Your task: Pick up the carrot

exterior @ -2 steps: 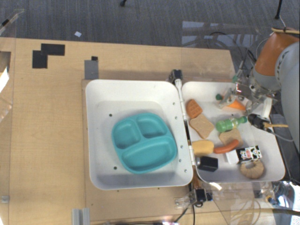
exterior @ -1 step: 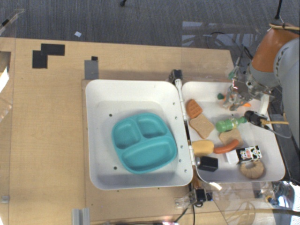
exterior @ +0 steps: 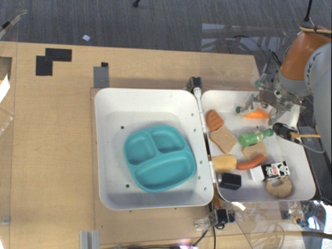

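The carrot [exterior: 256,115], orange with a small green top at its left end, lies near the back of the right bin [exterior: 306,180]. My gripper [exterior: 265,104] hangs directly over it at the bin's back right, its tip close to or touching the carrot. The grey wrist and orange band rise to the upper right. The gripper body hides whether the carrot sits between its tips.
The right bin also holds a green bottle [exterior: 256,137], a toast slice [exterior: 224,138], a brown pastry [exterior: 215,120], a yellow block [exterior: 224,163], a sausage [exterior: 250,163], a milk carton [exterior: 275,169], a black box [exterior: 230,180] and a bun [exterior: 279,188]. A teal divided plate [exterior: 159,157] lies in the left bin [exterior: 111,139].
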`<control>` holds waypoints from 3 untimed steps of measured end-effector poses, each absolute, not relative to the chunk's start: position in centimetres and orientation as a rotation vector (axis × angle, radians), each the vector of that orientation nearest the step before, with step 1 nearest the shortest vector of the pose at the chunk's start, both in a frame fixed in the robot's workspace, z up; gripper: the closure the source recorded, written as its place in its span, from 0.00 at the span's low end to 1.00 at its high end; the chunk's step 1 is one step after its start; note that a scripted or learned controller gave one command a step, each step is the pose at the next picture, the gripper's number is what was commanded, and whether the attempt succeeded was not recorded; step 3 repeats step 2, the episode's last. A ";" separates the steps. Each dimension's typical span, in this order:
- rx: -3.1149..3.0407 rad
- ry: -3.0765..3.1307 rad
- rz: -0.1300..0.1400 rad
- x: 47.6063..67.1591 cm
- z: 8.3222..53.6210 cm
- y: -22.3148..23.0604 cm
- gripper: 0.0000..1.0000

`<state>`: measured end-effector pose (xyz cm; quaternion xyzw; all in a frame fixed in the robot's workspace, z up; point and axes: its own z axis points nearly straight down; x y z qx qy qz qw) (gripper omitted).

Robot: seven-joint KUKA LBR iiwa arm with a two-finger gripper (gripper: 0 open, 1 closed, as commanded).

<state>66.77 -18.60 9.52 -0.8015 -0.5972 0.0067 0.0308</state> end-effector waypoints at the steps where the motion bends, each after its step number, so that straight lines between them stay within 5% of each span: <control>1: -2.468 -1.851 0.014 67.0 10.8 -18.4 1.00; 2: -2.469 -1.853 0.012 67.1 10.8 -18.4 0.00; 3: -2.469 -1.853 0.012 67.1 10.8 -18.4 0.00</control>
